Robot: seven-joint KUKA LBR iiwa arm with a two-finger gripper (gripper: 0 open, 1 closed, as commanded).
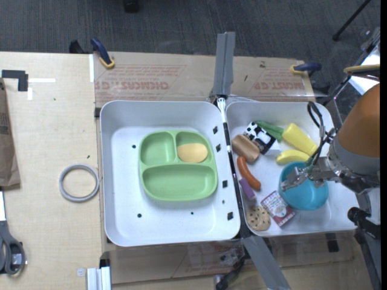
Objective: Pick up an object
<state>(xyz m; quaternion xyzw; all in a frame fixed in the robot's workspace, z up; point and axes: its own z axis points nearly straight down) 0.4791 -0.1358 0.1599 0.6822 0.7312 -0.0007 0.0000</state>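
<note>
Red printing runs along the cardboard sheet (181, 77) that lies under the far edge of both bins. It appears upside down and mirrored from this camera, in two patches, one behind the left bin and one behind the right; the larger word looks like "CHEMICAL", but the rest is too blurred to make out. The small card (277, 207) near the front of the right bin carries print too small to read.

The bench (48, 138) bears two white bins (115, 180) and a ring (79, 182).
</note>
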